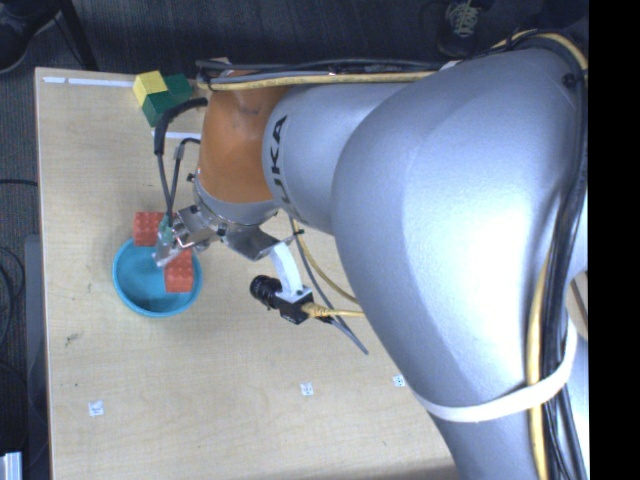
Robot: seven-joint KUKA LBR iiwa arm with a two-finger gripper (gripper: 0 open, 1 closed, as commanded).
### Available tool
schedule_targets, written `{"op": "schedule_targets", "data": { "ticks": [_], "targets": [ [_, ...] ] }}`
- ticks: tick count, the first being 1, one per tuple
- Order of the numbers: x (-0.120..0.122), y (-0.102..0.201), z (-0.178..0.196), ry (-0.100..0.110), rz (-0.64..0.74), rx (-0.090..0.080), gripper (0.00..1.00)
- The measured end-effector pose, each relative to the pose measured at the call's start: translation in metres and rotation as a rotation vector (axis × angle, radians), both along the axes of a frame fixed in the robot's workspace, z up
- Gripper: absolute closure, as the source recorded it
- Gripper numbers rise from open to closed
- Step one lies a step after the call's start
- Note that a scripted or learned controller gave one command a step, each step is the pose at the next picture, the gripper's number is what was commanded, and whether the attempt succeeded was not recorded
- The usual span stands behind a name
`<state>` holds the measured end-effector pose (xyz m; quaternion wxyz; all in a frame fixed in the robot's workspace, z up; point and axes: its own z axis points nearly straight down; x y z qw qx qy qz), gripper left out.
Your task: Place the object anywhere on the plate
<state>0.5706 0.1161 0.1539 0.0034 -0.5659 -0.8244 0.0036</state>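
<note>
Over the plate (150, 290), a red block (180, 271) is seen pinched by the gripper (172, 256), though an early release near the rim could tip it off.

Plate (140, 290): bright blue. Block (180, 273) on the plate: orange-red. Block (146, 228) at the plate's far edge: orange-red. Far-left blocks: one yellow (150, 85), one green (172, 101). Counter (90, 368): pale wood grain. Arm (420, 218): grey, with an orange band (232, 158). Tool (168, 248): silver metal.
</note>
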Motion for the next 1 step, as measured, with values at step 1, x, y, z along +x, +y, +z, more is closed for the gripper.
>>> {"op": "schedule_targets", "data": {
  "ticks": [1],
  "targets": [
    [0.0002, -0.0003, 0.0001, -0.001, 0.0, 0.0, 0.0]
  ]
}}
